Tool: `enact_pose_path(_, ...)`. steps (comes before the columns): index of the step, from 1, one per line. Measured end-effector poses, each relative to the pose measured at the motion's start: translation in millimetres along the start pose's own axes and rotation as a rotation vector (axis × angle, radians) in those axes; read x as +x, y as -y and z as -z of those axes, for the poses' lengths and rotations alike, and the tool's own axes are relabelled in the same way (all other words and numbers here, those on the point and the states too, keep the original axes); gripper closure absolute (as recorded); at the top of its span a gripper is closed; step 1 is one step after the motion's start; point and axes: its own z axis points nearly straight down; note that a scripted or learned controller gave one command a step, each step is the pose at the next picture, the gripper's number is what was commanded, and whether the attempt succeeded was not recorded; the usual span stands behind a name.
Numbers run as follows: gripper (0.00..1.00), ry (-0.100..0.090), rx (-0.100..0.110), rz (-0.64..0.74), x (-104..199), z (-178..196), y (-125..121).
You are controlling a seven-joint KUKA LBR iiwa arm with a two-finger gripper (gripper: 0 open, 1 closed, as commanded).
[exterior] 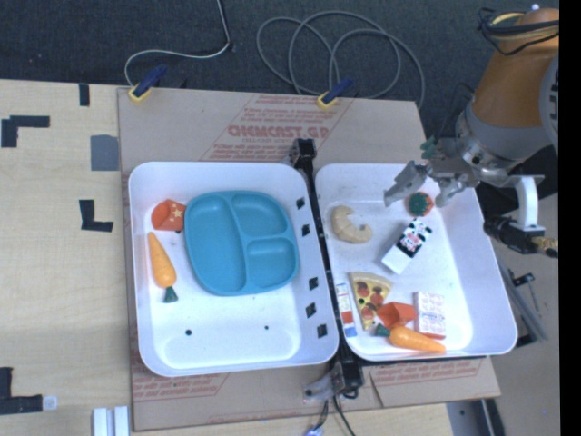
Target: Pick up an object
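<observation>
Two white bins sit side by side on a cardboard sheet [272, 134], meeting at a black divider [313, 243], the landmark for all places below.

Right bin [481, 271], near to far:
- carrot [417, 339], at the near rim, right of the divider.
- red piece [396, 315], touching the carrot's far side.
- pizza slice [369, 296], close to the divider.
- red-and-white packet [429, 314], farther right than the carrot.
- thin carton [344, 308], lying along the divider.
- black-and-white block [407, 244], mid-bin, tilted.
- croissant [349, 225], just right of the divider.
- green ball [418, 203], far right part of the bin, just beside the gripper.

Left bin [227, 343], near to far:
- orange carrot [162, 261], well left of the divider, green end toward the near side.
- blue plate [241, 242], three compartments, all bare, between that carrot and the divider.
- red tomato [168, 214], touching the plate's far left edge.

Gripper [420, 183]: over the far right part of the right bin, its grey fingers spread apart, nothing between them. Wrist and orange band [513, 80] rise to the right.

Surface: light wooden bench [54, 271] with black tape marks, left of the divider. Two clamps [145, 84] pin the sheet's far edge.

Beyond: dark carpet [109, 16] with looped grey cable [336, 53].
</observation>
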Motion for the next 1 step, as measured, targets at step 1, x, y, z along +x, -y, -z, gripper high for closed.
enact_pose_path(1, 0.0, -0.001, 0.002, -0.001, 5.2, -94.1, 50.2)
